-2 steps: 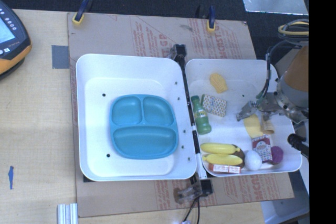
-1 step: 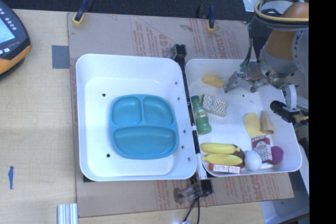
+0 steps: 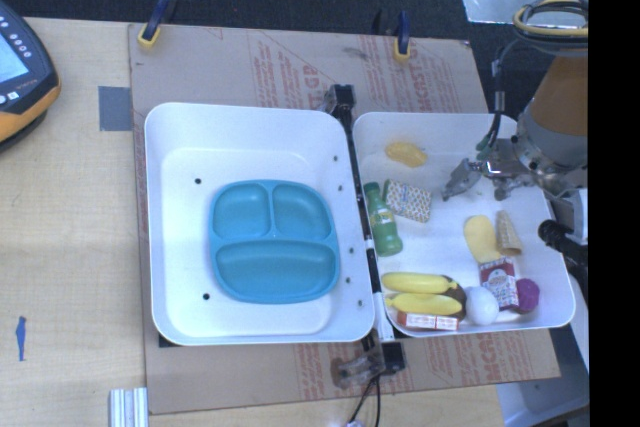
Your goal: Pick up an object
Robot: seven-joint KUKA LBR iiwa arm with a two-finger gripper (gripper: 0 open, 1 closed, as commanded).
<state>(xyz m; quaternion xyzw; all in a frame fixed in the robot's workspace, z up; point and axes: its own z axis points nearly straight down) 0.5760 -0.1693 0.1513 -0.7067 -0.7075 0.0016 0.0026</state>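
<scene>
My gripper (image 3: 482,181) hangs over the upper right part of the right bin (image 3: 440,127), its fingers spread open with nothing between them. Just below it lie a yellow oval object (image 3: 480,237) and a tan wedge (image 3: 509,233). Left of it are a patterned packet (image 3: 408,200) and a green bottle (image 3: 381,219) by the bin's left wall. A yellow lump (image 3: 405,153) sits near the far wall. Two bananas (image 3: 420,292), a white egg (image 3: 482,306), a red packet (image 3: 498,282) and a purple object (image 3: 527,294) crowd the near edge.
The left bin (image 3: 170,215) holds a blue divided plate (image 3: 273,240). A yellow and black device (image 3: 20,65) sits at the bench's far left. Clamps (image 3: 400,33) hold the cardboard sheet at the back. A black knob (image 3: 555,235) juts in at the right.
</scene>
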